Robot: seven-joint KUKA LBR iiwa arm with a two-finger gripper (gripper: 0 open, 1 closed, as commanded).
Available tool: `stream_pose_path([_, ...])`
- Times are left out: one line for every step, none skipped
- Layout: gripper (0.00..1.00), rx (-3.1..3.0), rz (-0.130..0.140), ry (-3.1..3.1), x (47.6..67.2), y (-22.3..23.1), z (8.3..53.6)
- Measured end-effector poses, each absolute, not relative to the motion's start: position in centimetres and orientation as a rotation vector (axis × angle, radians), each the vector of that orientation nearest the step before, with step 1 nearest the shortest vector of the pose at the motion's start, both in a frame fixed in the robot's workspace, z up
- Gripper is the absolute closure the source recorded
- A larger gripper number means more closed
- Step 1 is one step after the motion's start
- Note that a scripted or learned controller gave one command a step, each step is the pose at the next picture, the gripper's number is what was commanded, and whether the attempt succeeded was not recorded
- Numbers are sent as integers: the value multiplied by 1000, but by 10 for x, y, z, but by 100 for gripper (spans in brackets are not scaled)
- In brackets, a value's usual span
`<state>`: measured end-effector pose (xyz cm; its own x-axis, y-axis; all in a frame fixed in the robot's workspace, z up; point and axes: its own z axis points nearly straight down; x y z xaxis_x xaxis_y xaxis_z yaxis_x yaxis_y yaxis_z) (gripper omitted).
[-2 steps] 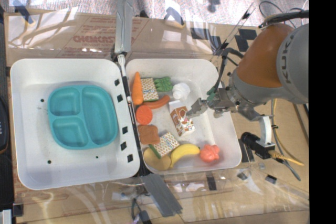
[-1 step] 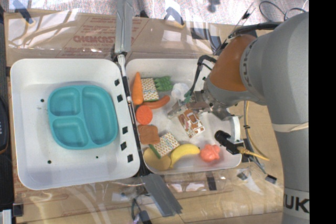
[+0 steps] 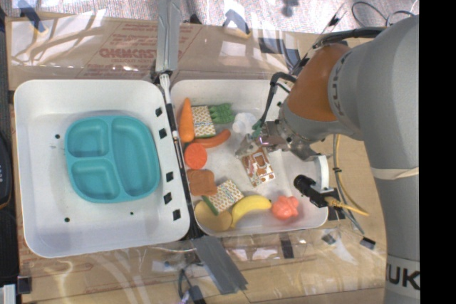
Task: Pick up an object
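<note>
Sitting farthest to the left of the end effector, a teal divided plate (image 3: 112, 158) lies flat in the left white bin (image 3: 35, 224), with three compartments facing up. A grey strip (image 3: 168, 35) lies on the counter (image 3: 85, 46) above the seam where the two bins meet.

Nearer the end effector, the right white bin (image 3: 313, 221) holds the toy food. Along its left wall stand an orange carrot (image 3: 187, 120), a round red-orange piece (image 3: 196, 156) below it, and a brown block (image 3: 201, 183) lower still. Just right of the carrot lies a checked packet with green leaves (image 3: 211, 118), and an orange sausage-like piece (image 3: 214, 140) slants beneath it. Toward the near edge of the bin rest a second checked packet (image 3: 226, 195), a tan round piece (image 3: 214, 218) and a yellow banana (image 3: 251, 208), the banana touching the packet. A pink piece (image 3: 286, 208) sits just right of the banana, below the end effector.

A small patterned carton (image 3: 258, 166) lies directly under the end effector (image 3: 258, 141), its top at the fingertips. Whether the fingers are apart or closed on the carton cannot be told from this angle; the metal parts blur together there. A pale crumpled thing (image 3: 244, 122) sits just to the upper left of it.

The grey arm (image 3: 377, 82) with its orange band (image 3: 317, 85) comes in from the right, above the bin's right side.
</note>
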<state>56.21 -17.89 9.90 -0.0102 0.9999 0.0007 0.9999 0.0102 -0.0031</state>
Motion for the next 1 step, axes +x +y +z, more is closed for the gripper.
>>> stream_pose_path([100,-2316,2,-2121,598,-175,197])
